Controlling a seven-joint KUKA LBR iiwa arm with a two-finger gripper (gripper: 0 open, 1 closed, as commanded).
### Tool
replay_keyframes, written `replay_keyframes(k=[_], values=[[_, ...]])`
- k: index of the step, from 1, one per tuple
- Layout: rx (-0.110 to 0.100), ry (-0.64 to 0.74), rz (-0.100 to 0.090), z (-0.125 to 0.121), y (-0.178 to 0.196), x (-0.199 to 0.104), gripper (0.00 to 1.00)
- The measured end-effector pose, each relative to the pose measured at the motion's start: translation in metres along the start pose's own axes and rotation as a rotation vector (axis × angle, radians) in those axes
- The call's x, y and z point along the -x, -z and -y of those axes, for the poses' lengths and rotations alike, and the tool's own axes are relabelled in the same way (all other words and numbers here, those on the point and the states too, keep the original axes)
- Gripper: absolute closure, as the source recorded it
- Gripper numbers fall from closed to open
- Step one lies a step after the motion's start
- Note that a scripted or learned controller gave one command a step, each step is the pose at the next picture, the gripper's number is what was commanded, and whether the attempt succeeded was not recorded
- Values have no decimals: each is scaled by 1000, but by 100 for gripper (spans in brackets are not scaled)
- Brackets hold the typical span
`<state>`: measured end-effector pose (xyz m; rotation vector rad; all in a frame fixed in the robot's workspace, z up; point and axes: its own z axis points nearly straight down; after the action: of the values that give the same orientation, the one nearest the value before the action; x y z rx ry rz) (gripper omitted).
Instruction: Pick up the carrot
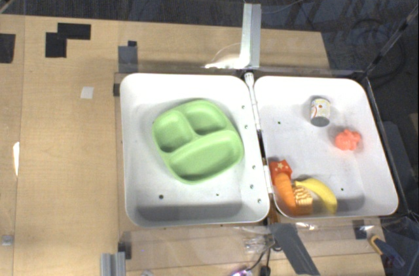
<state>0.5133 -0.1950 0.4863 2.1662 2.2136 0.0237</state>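
Where right bin (366, 137) corners | carrot (285, 191) orange, stubby | touching banana (319, 193)

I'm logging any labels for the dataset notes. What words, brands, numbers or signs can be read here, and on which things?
None can be read.
Small can in the right bin: red marking, too small and blurred to read.
Red box beside the carrot: pale spots, no legible text.
Green divided plate, banana: no markings seen.
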Motion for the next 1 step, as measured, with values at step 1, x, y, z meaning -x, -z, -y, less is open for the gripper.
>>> replay_keyframes(k=[1], values=[[7, 7, 3, -2, 12, 0, 100]])
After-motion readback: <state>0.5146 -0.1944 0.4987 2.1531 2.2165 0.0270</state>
